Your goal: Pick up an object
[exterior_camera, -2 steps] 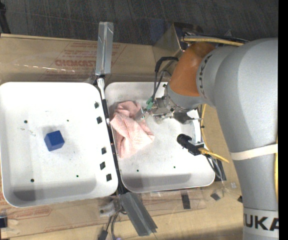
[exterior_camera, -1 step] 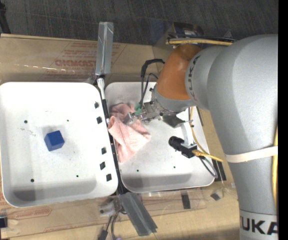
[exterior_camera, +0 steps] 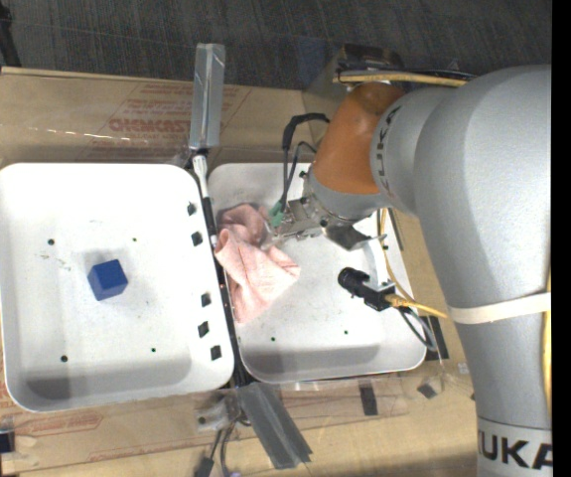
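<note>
Cloth is my pick here, but reading from the left I first see the left bin (exterior_camera: pixel 27 266) with a small blue cube (exterior_camera: pixel 108 278) sitting alone near its middle, well apart from the arm. Past the divider, the right bin (exterior_camera: pixel 315 361) holds the pink cloth (exterior_camera: pixel 253 261), crumpled against that bin's left wall, its long axis running from upper right, near the wrist, down toward the lower left. The end effector (exterior_camera: pixel 287 219) sits at the cloth's upper end, touching or just above the bunched fabric there; I cannot tell from this slant whether it is spread or pressed together, nor whether any fabric is caught in it. So the bulk of the cloth lies down and to the left of the tool tip. I judge the grasp as not yet confirmed. Further right, a black fitting with a yellow cable (exterior_camera: pixel 364 288) sits over the bin floor, and the grey arm (exterior_camera: pixel 484 217) with its orange band covers the rest. The cube would be a much longer reach across the surface.
</note>
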You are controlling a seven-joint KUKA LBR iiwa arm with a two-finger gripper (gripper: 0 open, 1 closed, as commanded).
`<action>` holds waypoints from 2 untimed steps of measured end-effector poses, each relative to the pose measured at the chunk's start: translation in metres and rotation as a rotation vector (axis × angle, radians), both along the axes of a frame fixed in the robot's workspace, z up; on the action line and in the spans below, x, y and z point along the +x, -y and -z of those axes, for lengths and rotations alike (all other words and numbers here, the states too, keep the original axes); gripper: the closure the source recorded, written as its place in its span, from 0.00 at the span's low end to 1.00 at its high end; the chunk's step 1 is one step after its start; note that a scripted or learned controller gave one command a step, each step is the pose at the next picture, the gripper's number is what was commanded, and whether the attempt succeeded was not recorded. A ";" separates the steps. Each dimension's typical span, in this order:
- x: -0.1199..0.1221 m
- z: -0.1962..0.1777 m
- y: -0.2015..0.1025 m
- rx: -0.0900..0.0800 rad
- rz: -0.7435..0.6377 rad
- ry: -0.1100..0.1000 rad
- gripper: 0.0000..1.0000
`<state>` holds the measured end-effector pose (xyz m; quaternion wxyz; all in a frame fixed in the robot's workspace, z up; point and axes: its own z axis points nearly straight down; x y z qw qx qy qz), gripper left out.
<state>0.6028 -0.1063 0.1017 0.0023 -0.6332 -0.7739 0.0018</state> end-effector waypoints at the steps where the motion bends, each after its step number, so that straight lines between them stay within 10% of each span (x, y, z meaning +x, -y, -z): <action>1: 0.000 0.000 0.000 0.000 0.000 0.000 0.00; 2: 0.000 0.009 0.017 0.001 -0.036 0.002 0.00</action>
